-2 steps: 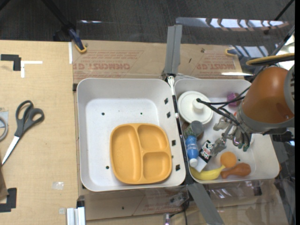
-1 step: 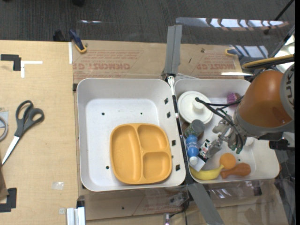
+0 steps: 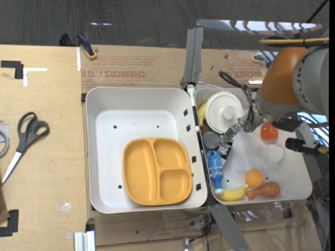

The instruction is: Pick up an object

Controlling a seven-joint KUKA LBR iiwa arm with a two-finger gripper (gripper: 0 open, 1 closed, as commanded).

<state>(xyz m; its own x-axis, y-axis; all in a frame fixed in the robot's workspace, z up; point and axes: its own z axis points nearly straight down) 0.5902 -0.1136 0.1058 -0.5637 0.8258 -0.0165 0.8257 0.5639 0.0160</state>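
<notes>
My gripper [image 3: 231, 135] reaches in from the right and hangs low over the left part of the right bin [image 3: 293, 192]. Its tip is just below a white round lid-like object [image 3: 223, 111] and above a grey object [image 3: 210, 139]. A blue bottle [image 3: 215, 166] lies right below it along the bin's left wall. Further right are a red object [image 3: 269, 132] and a pale clear object [image 3: 272, 152]. At the front lie a yellow banana [image 3: 233, 194], an orange ball [image 3: 254, 178] and a brown drumstick-shaped toy [image 3: 265, 190]. I see nothing held.
The left bin [image 3: 104, 114] holds a yellow divided plate [image 3: 157, 170]. A yellow object [image 3: 201, 114] is wedged behind the white lid. Scissors [image 3: 26, 135] lie on the wooden bench far left. A metal divider [image 3: 193, 56] stands between the bins at the back.
</notes>
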